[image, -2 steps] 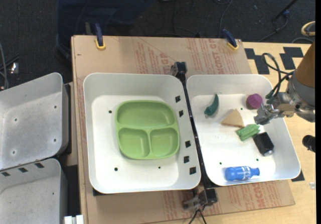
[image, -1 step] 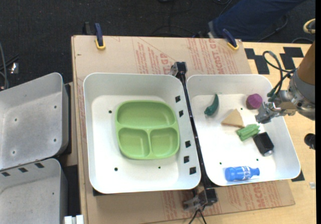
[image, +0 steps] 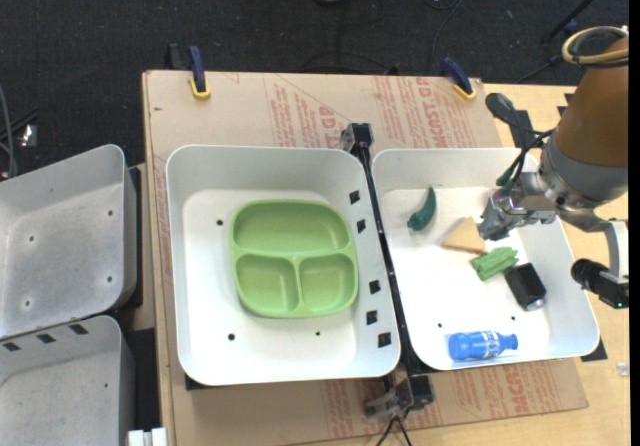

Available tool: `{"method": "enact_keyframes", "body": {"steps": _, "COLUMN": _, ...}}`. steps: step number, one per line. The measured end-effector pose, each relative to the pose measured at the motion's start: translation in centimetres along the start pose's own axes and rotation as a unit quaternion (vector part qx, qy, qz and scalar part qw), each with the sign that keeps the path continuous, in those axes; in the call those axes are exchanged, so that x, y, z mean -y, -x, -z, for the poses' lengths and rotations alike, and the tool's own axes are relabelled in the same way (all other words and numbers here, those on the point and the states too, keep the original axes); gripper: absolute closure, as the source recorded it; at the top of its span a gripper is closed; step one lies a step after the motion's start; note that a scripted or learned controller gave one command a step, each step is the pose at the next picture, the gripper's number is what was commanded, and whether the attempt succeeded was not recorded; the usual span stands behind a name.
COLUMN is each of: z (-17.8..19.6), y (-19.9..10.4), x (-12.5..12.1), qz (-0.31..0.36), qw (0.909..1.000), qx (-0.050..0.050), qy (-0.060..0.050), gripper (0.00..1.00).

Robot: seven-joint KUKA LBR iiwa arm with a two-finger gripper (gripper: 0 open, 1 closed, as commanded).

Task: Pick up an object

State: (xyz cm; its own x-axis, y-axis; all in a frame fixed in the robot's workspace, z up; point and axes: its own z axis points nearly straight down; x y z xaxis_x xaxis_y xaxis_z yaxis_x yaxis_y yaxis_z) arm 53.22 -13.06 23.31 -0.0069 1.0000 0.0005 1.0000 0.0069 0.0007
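The right bin (image: pixel 560 339) holds a dark teal curved piece (image: pixel 423 209), a tan wedge (image: pixel 462 236), a green ridged block (image: pixel 495 261), a black block (image: pixel 525 286) and a blue bottle (image: pixel 480 344) lying on its side. My gripper (image: pixel 497 221) hangs over the right bin, just right of the tan wedge and above the green block. Its tips sit close to the wedge's right end. The grey arm with its orange band comes in from the right edge.
The left bin (image: pixel 200 334) holds a green three-compartment plate (image: pixel 295 257). A black divider (image: pixel 378 234) runs between the bins. White trays (image: pixel 60 234) lie off the bench at the left. Clamps sit at the board's back edge.
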Motion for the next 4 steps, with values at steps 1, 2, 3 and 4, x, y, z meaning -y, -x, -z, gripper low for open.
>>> {"method": "enact_keyframes", "body": {"steps": 1, "z": 0.7, "y": -4.7, "x": -2.9, "qz": 0.0, "qw": 1.0, "qx": 0.0, "qy": 0.001, "gripper": 1.0}}
{"method": "enact_keyframes", "body": {"steps": 2, "z": 1.4, "y": -9.7, "x": -4.3, "qz": -0.001, "qw": 1.0, "qx": 0.0, "qy": 0.001, "gripper": 1.0}}
{"method": "enact_keyframes", "body": {"steps": 3, "z": 0.0, "y": -14.9, "x": -6.1, "qz": -0.001, "qw": 1.0, "qx": 0.001, "qy": 0.0, "gripper": 1.0}}
{"method": "enact_keyframes", "body": {"steps": 4, "z": -0.9, "y": -20.1, "x": -8.4, "qz": -0.001, "qw": 1.0, "qx": 0.001, "qy": 0.001, "gripper": 1.0}}
